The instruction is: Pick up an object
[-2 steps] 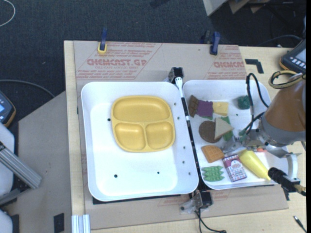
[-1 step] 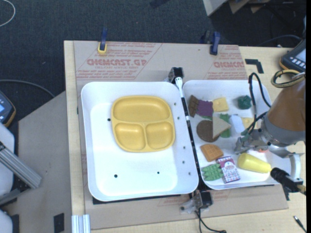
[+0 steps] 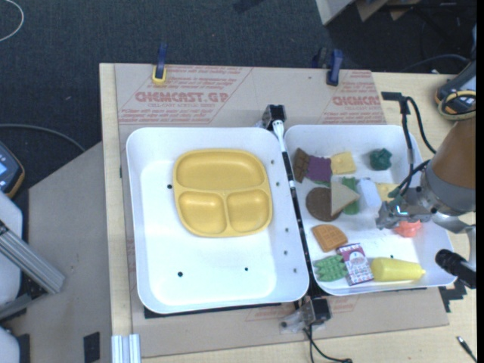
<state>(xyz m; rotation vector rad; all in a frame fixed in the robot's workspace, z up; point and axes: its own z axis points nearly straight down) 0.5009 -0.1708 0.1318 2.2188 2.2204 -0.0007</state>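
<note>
Dark carpet (image 3: pixel 113 21) all round, with a plywood bench (image 3: pixel 227 89) printed in red lettering, clamped at the far edge by a yellow clip (image 3: pixel 159 72) and a blue clip (image 3: pixel 333 66)

Two white bins side by side on the bench: left bin (image 3: pixel 151 263) and right bin (image 3: pixel 318 138), touching along a shared seam

Yellow tray (image 3: pixel 223 191) with three compartments, lying flat in the far half of the left bin

Grey arm (image 3: pixel 457 169) with orange band, reaching in from the right over the right bin's right side

Gripper (image 3: pixel 395 216) low over the right bin, just beside an orange-red piece (image 3: pixel 409 229); fingers too small and dark to read, so cannot tell whether spread or pressed together, nor whether pinching anything

Toy food scattered in the right bin: yellow corn (image 3: pixel 397 269) near the front right corner, touching a maroon carton (image 3: pixel 355 264); green leaf (image 3: pixel 330 268) just left of the carton; brown disc (image 3: pixel 321 203) mid-left, partly under a sandwich wedge (image 3: pixel 345 196); orange cracker (image 3: pixel 330 237) in front of the disc; purple piece (image 3: pixel 318 168) and dark brown piece (image 3: pixel 301 163) near the far left; yellow cube (image 3: pixel 343 162) beside the purple piece; green broccoli (image 3: pixel 380 158) toward the far right; white piece (image 3: pixel 370 191) between wedge and gripper

Black cable (image 3: pixel 408 127) arching over the right bin's far right corner
</note>
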